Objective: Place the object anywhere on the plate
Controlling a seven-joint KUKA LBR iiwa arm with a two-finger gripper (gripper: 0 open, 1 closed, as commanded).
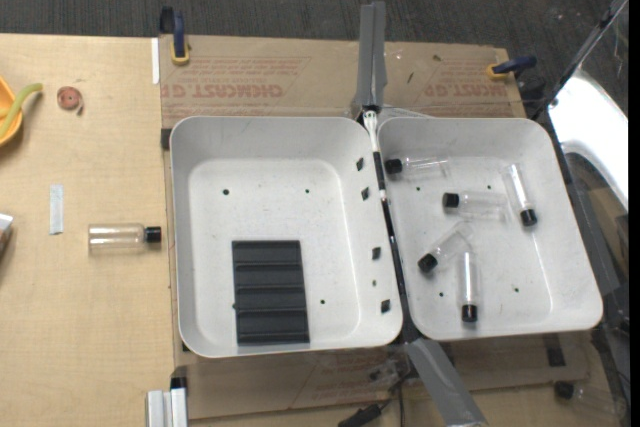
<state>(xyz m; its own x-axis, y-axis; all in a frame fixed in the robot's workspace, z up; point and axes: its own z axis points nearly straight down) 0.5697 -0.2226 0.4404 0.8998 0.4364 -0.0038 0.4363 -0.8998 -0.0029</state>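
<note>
A black ribbed plate (pixel 269 292) lies flat in the front part of the left bin (pixel 200 215). Several clear vials with black caps lie scattered in the right bin (pixel 560 215). One vial (pixel 418 165) rests near the divider at the back. Another (pixel 476 205) lies mid-bin, and a third (pixel 519 193) sits to its right. Two more lie toward the front: a tilted vial (pixel 441 249) and a vial (pixel 466 283) with its cap pointing at the front wall. None of them touches the plate.
A further clear vial (pixel 120 235) lies on the wooden bench left of the bins. A yellow object (pixel 10 110) and a small pink disc (pixel 68 97) sit at the far left. Clamps (pixel 175 35) (pixel 510 68) hold the cardboard behind the bins. A pale curved body (pixel 590 120) stands at the right edge.
</note>
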